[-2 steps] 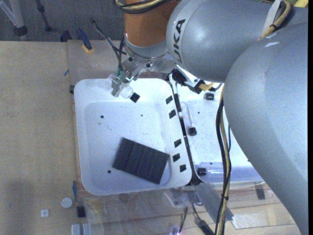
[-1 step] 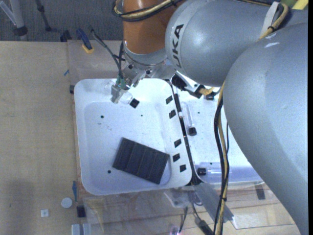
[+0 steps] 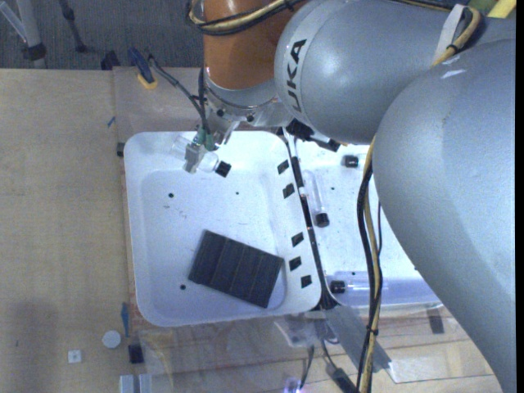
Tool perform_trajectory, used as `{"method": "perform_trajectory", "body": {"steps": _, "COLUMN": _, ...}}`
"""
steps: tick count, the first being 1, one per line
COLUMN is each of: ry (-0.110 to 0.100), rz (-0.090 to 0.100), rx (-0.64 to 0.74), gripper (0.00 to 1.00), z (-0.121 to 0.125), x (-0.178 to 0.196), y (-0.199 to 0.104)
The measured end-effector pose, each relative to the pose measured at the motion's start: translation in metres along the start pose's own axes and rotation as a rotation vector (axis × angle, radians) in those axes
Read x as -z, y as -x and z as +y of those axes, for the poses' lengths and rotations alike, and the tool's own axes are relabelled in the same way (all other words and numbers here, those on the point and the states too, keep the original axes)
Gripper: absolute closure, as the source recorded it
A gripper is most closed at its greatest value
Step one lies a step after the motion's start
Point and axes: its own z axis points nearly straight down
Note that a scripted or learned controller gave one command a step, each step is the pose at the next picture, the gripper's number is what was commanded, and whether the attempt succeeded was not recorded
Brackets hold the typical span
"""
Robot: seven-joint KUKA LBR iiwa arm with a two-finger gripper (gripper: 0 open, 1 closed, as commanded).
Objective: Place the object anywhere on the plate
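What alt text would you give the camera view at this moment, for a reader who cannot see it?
A large grey robot arm reaches in from the right, its gripper low over the far edge of the left white bin. A dark rectangular plate lies flat in the near part of that bin, apart from the gripper. The right bin is mostly hidden by the arm.
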Motion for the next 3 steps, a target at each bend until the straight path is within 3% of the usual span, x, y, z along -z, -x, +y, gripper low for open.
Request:
{"method": "perform_trajectory", "body": {"steps": 1, "ry": -0.001, "rz": 0.003, "rx": 0.244, "gripper": 1.00, "z": 0.003, "x": -0.005, "y": -0.008}}
{"method": "perform_trajectory", "body": {"steps": 2, "ry": -0.001, "rz": 0.004, "rx": 0.220, "gripper": 1.00, "z": -0.001, "x": -0.032, "y": -0.009}}
{"method": "perform_trajectory", "body": {"steps": 3, "ry": -0.006, "rz": 0.003, "rx": -0.379, "gripper": 1.00, "z": -0.011, "x": -0.015, "y": -0.025}}
